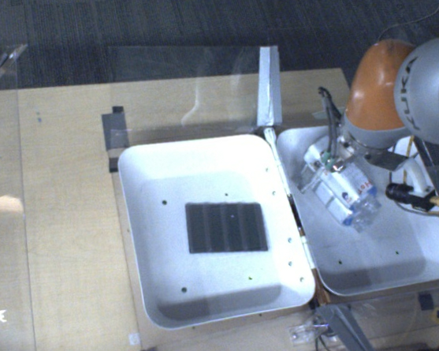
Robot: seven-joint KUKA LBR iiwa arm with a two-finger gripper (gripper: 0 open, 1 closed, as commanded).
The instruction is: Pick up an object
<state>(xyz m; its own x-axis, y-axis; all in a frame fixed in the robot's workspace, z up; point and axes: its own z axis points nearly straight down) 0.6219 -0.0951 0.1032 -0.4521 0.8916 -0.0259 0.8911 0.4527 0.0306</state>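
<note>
Camera view: nearest, the right bin [390,269] holds a clear plastic bottle [347,191] lying slantwise, long axis running upper-left to lower-right. The gripper [330,159] sits at its upper-left end; grasp unclear. The arm [400,97] rises behind.

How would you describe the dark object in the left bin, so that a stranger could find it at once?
Find the two white bins side by side; take the left bin, away from the arm. Near its middle lies a dark ridged rectangle, flat on the floor. It is the one dark, ribbed item there.
</note>
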